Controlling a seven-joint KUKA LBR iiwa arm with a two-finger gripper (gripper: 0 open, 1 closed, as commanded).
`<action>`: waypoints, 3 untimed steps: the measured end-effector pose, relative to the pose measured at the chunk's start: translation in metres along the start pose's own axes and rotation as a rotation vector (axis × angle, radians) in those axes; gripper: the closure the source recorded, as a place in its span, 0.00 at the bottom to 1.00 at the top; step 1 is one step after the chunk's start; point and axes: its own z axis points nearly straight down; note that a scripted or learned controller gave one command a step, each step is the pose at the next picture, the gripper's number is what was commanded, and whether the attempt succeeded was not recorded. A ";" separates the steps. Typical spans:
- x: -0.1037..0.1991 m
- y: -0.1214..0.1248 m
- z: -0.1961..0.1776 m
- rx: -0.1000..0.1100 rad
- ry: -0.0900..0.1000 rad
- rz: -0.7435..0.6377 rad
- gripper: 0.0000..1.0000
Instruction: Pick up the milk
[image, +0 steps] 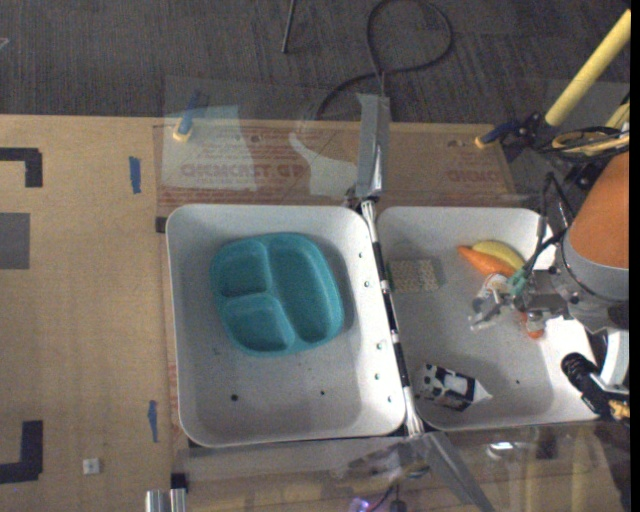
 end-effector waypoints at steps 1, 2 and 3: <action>0.024 0.002 0.037 0.000 0.000 0.053 0.00; 0.029 0.023 0.119 -0.012 -0.001 0.030 0.00; 0.011 0.086 0.005 -0.002 -0.002 0.327 0.00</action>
